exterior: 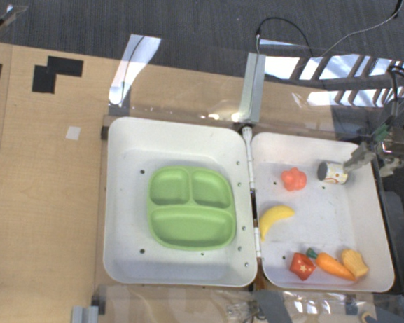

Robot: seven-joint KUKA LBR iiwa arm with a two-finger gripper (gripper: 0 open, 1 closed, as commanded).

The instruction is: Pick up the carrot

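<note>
The carrot [335,265] lies at the lower right of the frame, in the right bin [352,213], between a red strawberry [302,266] and a yellow piece [355,263], touching or nearly touching both. It is untouched, so the pick is all left to do. The hand [360,157] sits at the bin's upper right, by a small white cylinder [334,173], well apart from the carrot; whether it is open I cannot tell.

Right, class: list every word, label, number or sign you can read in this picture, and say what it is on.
None can be read.
The black blocky marks on the bench are shapes, not letters.
The small white cylinder in the right bin has markings too blurred to read.
</note>
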